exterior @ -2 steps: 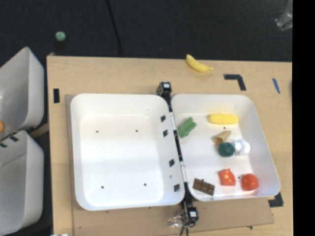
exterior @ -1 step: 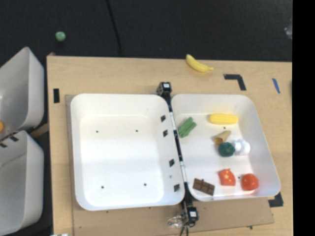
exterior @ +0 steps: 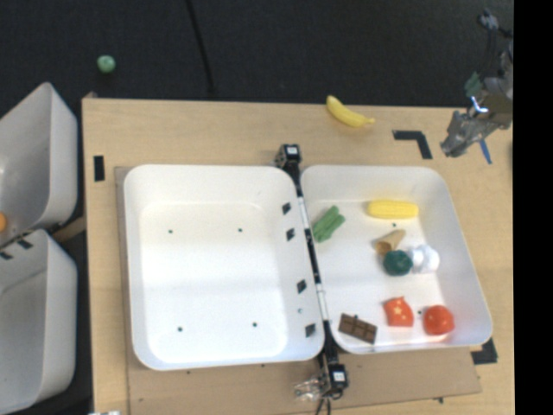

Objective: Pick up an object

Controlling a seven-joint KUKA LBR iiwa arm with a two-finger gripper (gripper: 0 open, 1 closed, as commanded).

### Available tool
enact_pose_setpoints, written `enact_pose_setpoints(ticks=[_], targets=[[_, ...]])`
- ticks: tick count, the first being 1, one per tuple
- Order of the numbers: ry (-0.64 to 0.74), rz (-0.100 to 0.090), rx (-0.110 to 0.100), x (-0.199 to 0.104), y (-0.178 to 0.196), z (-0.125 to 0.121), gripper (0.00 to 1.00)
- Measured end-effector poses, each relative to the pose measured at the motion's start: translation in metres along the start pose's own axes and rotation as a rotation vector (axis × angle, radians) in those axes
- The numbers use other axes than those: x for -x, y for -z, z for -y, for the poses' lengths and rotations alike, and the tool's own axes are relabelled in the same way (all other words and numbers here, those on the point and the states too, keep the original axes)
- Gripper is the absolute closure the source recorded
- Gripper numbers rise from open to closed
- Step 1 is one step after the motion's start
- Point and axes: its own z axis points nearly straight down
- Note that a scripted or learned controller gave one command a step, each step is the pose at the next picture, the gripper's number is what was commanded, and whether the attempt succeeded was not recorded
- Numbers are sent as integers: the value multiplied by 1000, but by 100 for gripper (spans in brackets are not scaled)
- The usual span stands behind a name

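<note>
Here the hand point(exterior: 467, 137) hangs beyond the right bin's point(exterior: 449, 188) far corner.

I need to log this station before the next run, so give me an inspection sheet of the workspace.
Surface: tan bench bearing left bin and right bin side by side.
Job's things: in the right bin, green piece, corn, teal ball, brown bar, red block, tomato.
Clutter: banana on the bench outside the bins; green ball on the dark floor.
Grippers: claw over the bench's right corner, apart from everything.
Cables: one dark cable across the floor.
Surroundings: white tubs at left.
</note>
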Motion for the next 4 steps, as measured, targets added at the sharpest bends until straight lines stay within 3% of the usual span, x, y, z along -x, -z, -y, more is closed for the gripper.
enact_pose_setpoints(ticks=[1, 2, 4], targets=[[6, 12, 36, -10, 213, -19, 100], [1, 7, 22, -12, 192, -18, 100], [5, 6, 16, -2, 204, -20, 100]])
